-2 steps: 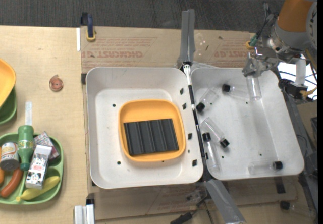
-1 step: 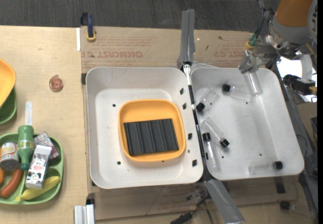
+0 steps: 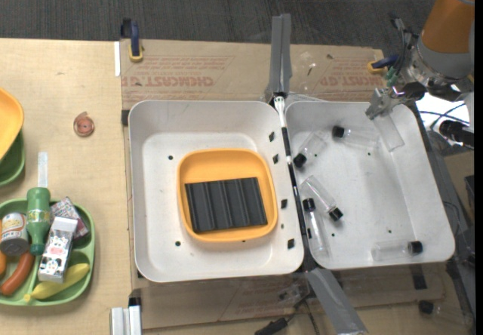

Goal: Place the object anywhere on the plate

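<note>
The arm sits up at the far right corner of the right bin (image 3: 423, 175), its gripper (image 3: 389, 99) over the rim; I cannot tell how the jaws stand. Clear vials (image 3: 322, 198) with black caps lie scattered across that bin. The orange plate (image 3: 226, 164), carrying a dark ribbed slab (image 3: 226, 203), waits in the left bin (image 3: 151, 175). Risk: those slick, see-through tubes could roll or slip from a pinch.

Glossy orange plastic plate (image 3: 226, 164), matt dark ribbed block (image 3: 226, 203) (rubbery-looking), smooth white bins (image 3: 147, 175), clear plastic tubes (image 3: 321, 194)
</note>
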Controlling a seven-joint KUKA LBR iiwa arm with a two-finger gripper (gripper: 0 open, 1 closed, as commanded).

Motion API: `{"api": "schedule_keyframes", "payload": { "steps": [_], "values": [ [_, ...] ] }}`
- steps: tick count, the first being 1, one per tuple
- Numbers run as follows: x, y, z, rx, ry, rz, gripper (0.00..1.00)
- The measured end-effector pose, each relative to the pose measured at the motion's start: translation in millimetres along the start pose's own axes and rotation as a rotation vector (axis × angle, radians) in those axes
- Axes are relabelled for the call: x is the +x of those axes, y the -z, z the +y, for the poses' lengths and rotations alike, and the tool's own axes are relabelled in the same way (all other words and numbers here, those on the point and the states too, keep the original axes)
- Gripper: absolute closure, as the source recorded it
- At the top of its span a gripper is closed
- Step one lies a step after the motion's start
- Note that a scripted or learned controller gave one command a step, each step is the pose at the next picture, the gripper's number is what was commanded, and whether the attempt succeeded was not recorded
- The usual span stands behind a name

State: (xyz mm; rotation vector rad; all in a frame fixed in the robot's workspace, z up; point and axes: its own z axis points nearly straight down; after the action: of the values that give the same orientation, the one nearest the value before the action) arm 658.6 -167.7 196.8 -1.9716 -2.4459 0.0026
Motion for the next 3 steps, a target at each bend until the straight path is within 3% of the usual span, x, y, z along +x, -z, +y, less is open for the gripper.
{"api": "schedule_keyframes", "payload": {
  "steps": [1,2,3],
  "values": [
    [-47,29,-10,-0.004,0.266,-0.003,1.0],
    [-54,70,-11,-0.004,0.452,-0.002,1.0],
    [-53,144,-12,-0.005,0.654,-0.003,1.0]
  ]
}}
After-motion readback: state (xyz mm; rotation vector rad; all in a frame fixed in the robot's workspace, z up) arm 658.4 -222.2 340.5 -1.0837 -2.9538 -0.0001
